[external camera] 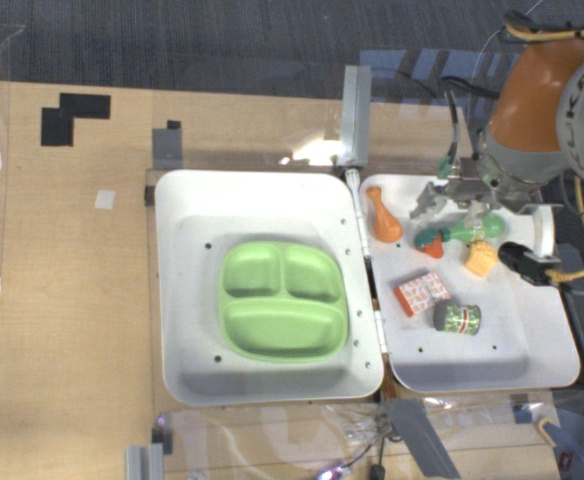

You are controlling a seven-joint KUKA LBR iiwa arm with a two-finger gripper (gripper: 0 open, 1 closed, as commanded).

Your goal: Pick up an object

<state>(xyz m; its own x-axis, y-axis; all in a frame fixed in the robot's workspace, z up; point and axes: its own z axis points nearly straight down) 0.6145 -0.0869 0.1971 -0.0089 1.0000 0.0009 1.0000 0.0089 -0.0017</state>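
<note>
The arm comes in from the right, and its gripper hangs over the far part of the right bin. The fingers look spread apart, with nothing between them, though the view is small and the metal parts are hard to read.

The closest things lie just in front of the gripper, toward the camera: a green toy with a red and teal piece beside it, and a yellow block a little to the right. The green toy's long axis runs about left to right across the bin. An orange bottle-shaped toy lies to the left, near the bin wall, its axis running away from the camera. Further forward are a red patterned box and a small green can.

The left bin bears a green divided plate, well apart from the gripper.

The next move probably needs a short drop onto the green toy, with the fingers closing across its narrow side.
</note>
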